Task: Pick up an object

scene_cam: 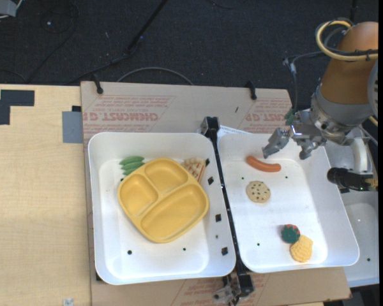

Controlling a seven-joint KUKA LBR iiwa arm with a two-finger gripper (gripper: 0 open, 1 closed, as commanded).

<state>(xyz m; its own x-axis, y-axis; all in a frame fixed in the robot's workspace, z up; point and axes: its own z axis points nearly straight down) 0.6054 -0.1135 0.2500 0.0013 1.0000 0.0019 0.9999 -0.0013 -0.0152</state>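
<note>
In the right bin lie an orange-red sausage, a round chocolate-chip cookie, and a small yellow pineapple toy with a green and red top. My gripper hangs over the far right part of that bin, above and to the right of the sausage. Its two fingers are spread apart with nothing between them. The grey arm with its orange band rises behind it at the right edge.
The left bin holds a yellow divided plate, a green leafy toy and a tan waffle-like piece. A black divider separates the two bins. Cardboard lies under both.
</note>
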